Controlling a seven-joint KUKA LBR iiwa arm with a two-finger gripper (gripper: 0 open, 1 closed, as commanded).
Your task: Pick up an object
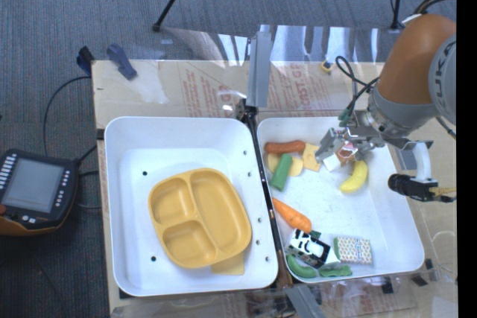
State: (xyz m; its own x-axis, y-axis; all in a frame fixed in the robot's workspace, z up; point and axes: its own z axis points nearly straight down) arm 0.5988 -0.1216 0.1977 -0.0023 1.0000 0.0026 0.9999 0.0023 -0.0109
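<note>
My gripper (344,147) hangs low over the far part of the right bin (395,231), reaching in from the right. Its two fingers (327,144) stand apart, so it is open. A small red and white object (346,153) lies in the gap between them; I cannot tell whether it is touched. A yellow banana (355,176) lies just below and right of the gripper. A yellow cheese wedge (308,158), a green cucumber (282,170) and an orange sausage (285,147) lie to its left.
A carrot (292,214), a black and white item (308,246), a green pod (322,270) and a patterned block (352,249) sit at the near side of the right bin. The left bin (127,153) holds a yellow divided plate (200,217).
</note>
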